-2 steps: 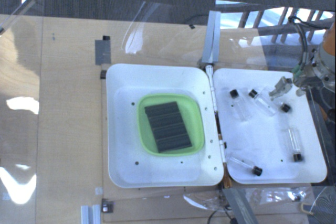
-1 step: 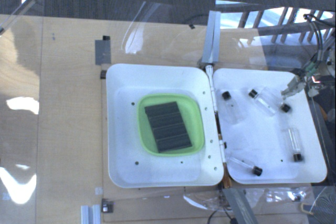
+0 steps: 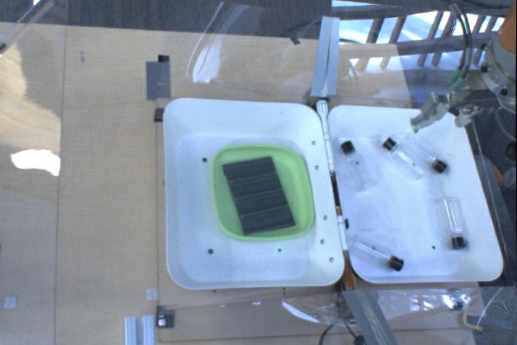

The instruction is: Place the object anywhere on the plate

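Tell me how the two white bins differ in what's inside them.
The left bin holds a green plate with a dark ribbed block on it; the right bin holds several small clear tubes with black caps, scattered loose. The left has one neat stack, the right many pieces. Both are shallow, white and squarish.

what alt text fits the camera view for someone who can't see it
A dark ridged block lies on a green plate in the left bin, while clear black-capped vials lie scattered in the right bin. The gripper hovers at that bin's upper right edge.
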Tool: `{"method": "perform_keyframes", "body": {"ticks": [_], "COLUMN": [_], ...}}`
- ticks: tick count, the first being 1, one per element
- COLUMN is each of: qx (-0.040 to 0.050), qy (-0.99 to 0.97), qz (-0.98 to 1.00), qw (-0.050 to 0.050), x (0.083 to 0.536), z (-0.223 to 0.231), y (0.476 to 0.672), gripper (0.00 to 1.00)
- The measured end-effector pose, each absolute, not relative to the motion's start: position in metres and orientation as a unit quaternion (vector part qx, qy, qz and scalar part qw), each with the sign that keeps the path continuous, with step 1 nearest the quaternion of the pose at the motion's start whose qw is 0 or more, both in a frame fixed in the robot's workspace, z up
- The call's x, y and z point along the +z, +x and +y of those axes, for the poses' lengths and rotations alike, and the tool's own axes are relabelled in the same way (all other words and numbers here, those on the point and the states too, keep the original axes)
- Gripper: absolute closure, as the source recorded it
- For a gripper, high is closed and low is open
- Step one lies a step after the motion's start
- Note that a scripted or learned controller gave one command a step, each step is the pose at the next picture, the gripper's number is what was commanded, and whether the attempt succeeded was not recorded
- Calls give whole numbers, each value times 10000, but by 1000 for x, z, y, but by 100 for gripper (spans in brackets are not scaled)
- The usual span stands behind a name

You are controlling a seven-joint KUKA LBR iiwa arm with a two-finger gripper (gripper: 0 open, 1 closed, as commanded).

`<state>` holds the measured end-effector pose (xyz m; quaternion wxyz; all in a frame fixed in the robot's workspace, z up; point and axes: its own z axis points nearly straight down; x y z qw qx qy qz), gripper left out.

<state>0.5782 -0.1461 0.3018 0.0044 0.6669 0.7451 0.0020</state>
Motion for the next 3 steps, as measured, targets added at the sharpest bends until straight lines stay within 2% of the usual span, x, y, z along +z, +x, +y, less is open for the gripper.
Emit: {"method": "perform_keyframes", "body": {"ticks": [1,2,3], "qx": [10,4,13], "qy": [6969,7166,7547], "qz": [7171,6974,6560], "qw": [42,18,32], "x": [310,282,295], "z": [-202,-178,-151], "y": [548,570,610], "gripper": [0,0,0]}}
